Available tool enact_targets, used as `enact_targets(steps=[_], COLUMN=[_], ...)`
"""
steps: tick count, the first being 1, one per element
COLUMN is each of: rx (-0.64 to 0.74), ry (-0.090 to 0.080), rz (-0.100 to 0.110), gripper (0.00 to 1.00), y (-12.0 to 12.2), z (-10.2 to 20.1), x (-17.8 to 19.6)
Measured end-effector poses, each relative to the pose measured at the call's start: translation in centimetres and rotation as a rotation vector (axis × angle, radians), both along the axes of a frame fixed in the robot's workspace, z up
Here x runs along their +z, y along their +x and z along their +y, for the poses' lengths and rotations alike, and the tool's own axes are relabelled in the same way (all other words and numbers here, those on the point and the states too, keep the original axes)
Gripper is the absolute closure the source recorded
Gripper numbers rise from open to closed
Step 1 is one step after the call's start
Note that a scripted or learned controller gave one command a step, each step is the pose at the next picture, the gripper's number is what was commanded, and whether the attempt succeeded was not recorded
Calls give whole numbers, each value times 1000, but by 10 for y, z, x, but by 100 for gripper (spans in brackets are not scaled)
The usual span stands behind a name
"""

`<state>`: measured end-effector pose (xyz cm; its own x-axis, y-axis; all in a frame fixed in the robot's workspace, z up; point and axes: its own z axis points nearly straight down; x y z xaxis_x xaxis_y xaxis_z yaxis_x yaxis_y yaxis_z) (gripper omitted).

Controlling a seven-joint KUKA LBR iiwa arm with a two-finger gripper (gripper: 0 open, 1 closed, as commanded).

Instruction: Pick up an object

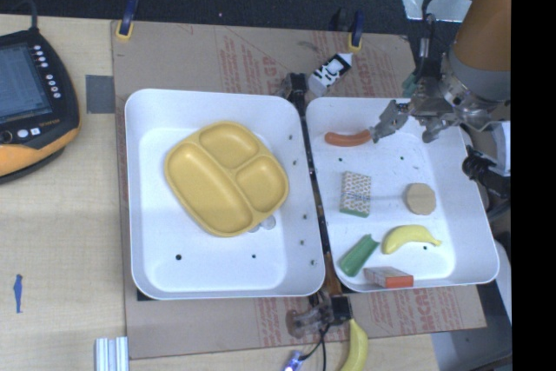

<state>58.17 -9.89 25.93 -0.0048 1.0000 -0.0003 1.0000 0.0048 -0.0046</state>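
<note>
The hand (407,124) is hovering wide open, gripping nothing, just right of the sausage (347,137); the banana (410,237) is lying well below it.

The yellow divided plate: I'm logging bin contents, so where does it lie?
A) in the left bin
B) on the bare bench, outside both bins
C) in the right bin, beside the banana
A: the yellow divided plate lies inside the left bin, while the banana sits in the right bin.
</note>
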Motion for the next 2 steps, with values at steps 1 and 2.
enact_targets(steps=[1, 2], rx=[-1, 1], ry=[-2, 0], rz=[3, 2], gripper=[0, 0], y=[8, -39], z=[-100, -113], x=[-84, -161])
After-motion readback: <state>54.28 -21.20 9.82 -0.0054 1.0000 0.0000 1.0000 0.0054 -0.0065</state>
